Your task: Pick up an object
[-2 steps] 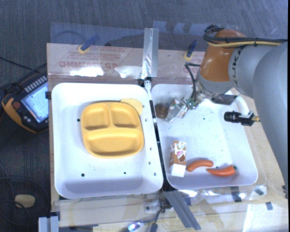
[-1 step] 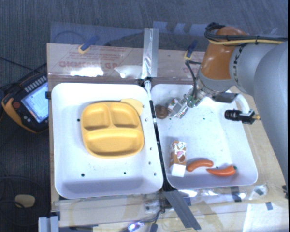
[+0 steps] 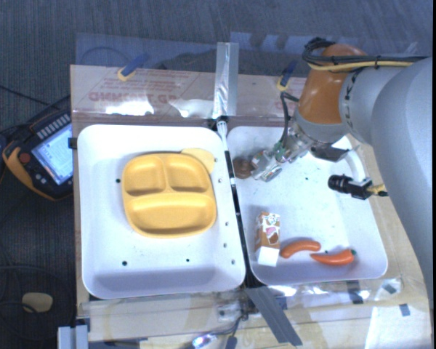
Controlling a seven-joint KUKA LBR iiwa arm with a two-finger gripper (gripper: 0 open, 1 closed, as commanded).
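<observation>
Currently, my gripper [image 3: 265, 167] | upper centre, right bin [image 3: 363, 227] | jaw state unclear | brown object [image 3: 242, 168] beside me | descend squarely, close gently.

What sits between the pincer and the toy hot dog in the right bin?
Nothing visible. The pincer is near the right bin's upper left corner, beside a small brown object. The hot dog lies toward the front edge, with bare bin floor between; the brown-and-white block sits just left of that line.

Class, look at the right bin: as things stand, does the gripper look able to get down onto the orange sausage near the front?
Probably yes. The orange sausage lies in the open, nothing on top. The gripper is farther back in the same bin.
</observation>
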